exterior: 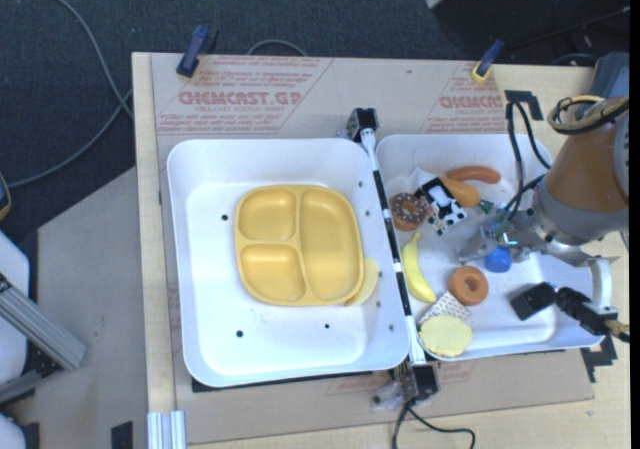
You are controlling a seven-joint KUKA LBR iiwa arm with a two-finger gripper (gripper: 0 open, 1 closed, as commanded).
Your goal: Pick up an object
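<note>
The right bin (520, 149) holds several toy foods. An orange sausage (472, 175) lies at the back, with a black-and-white toy cow (441, 205) and a chocolate donut (407, 209) in front of it. A banana (416, 273) lies along the left wall. Near the front are a glazed donut (468, 285) and a pale yellow round piece (445, 336). My gripper (496, 240) hangs low in the bin's middle, just above a small blue object (497, 260) and right of the cow. Whether it touches the blue object is unclear.
The left bin (200, 237) bears a yellow divided plate (298, 243). A black divider (385, 227) runs between the bins. The grey arm with its orange band (590, 172) covers the right bin's right side. Blue clamps (193, 49) sit on the cardboard behind.
</note>
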